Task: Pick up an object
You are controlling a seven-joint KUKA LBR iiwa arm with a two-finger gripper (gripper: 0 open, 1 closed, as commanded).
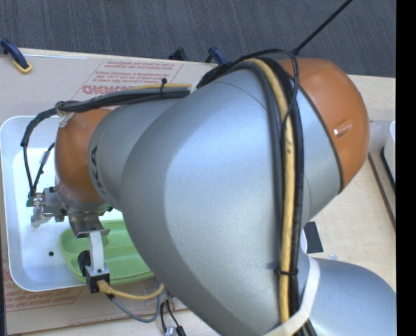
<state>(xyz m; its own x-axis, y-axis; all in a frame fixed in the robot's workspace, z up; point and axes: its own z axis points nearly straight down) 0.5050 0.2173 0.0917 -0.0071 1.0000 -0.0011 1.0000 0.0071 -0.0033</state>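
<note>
Dark carpet up top, bench below. Your arm [229, 187] blocks most of left white bin [12, 187]. Green object [120, 261] sits at bin's 5 o'clock, directly under wrist. Claw state? Can't tell, hidden. Green thing's long axis runs 3-to-9.

1. A robotics lab or test cell: a large grey industrial arm [215, 201] with orange joint bands fills the middle, black and yellow cables strapped along it.
2. The worktop [376, 180] is pale wood, with printed cardboard [134, 75] under a shallow white bin [15, 208].
3. Blue clamps [15, 54] grip the board's edge.
4. Dark grey office-style carpet [194, 12] covers the floor beyond.
</note>
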